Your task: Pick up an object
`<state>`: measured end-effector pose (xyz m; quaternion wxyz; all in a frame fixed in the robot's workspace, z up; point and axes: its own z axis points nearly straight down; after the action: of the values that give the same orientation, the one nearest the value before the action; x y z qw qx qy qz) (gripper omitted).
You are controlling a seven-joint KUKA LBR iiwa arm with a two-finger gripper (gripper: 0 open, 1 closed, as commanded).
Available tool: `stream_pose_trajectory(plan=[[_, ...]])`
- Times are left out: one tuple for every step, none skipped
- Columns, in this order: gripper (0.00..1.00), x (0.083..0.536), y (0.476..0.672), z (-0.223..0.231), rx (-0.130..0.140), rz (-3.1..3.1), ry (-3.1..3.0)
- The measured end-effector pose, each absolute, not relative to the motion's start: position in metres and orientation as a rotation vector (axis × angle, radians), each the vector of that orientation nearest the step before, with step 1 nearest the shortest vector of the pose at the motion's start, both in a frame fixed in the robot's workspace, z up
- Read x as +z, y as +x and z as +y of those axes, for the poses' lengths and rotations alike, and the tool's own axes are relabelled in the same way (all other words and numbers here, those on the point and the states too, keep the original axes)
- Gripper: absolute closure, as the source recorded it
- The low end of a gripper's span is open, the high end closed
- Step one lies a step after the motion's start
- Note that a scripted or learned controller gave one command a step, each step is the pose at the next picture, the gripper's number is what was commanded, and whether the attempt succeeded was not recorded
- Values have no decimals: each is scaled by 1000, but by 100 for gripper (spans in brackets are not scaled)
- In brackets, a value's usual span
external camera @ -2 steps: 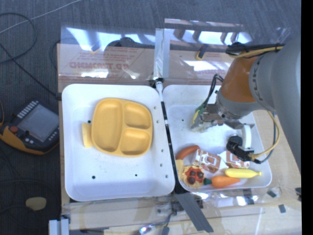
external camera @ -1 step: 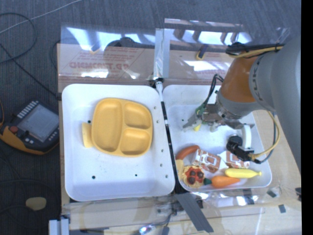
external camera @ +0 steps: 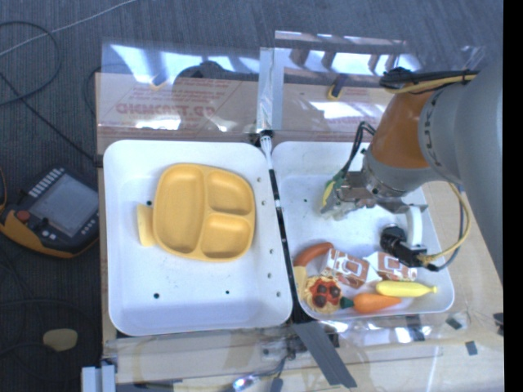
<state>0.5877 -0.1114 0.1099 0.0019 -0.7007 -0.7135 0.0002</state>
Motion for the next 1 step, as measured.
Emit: stream_pose_trajectory(plan=[[0,110,588,-111,1,-2239,-2198]])
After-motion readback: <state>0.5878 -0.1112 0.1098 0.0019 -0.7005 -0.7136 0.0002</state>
